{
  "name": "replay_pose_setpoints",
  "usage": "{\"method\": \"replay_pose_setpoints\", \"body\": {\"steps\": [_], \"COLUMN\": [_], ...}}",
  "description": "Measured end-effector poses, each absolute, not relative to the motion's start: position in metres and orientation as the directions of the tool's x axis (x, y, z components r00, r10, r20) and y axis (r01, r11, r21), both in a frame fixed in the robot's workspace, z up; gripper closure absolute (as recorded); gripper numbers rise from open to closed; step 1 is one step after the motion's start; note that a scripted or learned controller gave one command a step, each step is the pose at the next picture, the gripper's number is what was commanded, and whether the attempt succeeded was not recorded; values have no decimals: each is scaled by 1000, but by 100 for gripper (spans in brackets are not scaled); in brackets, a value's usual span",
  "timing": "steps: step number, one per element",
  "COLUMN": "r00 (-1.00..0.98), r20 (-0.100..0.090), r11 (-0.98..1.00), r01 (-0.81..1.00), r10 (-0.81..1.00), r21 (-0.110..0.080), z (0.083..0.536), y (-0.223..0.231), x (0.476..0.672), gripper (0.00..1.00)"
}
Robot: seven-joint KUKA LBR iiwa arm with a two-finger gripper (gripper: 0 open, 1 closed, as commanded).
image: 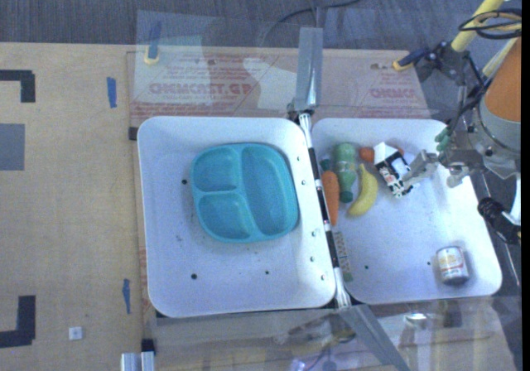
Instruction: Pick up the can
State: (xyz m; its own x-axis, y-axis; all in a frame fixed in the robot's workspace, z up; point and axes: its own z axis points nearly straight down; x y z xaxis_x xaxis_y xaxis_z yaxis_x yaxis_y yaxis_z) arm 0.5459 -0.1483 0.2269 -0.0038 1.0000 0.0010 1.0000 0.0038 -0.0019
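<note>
teal tray, orange carrot, yellow banana, white bins, silver-and-red can.

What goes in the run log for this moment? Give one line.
gripper over right bin, beside toy food | can lying at bin's near-right corner, untouched | fingers unclear

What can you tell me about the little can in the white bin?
The can is small and round, with a shiny silver top and a pale label with reddish marks too blurry to read. It looks like metal. It stands alone near the front right corner of the right bin, on the bin's floor, touching nothing else. The claw is farther back, near the banana, well away from it.
</note>
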Motion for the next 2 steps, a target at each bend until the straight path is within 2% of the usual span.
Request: {"method": "replay_pose_setpoints", "body": {"steps": [1,2], "r00": [-67,-47], "r20": [-1,4], "r11": [67,47], "r01": [998,999], "r10": [998,999], "r21": [3,-5], "z": [119,93], "y": [-146,-203], "x": [582,642], "gripper": [0,0]}}
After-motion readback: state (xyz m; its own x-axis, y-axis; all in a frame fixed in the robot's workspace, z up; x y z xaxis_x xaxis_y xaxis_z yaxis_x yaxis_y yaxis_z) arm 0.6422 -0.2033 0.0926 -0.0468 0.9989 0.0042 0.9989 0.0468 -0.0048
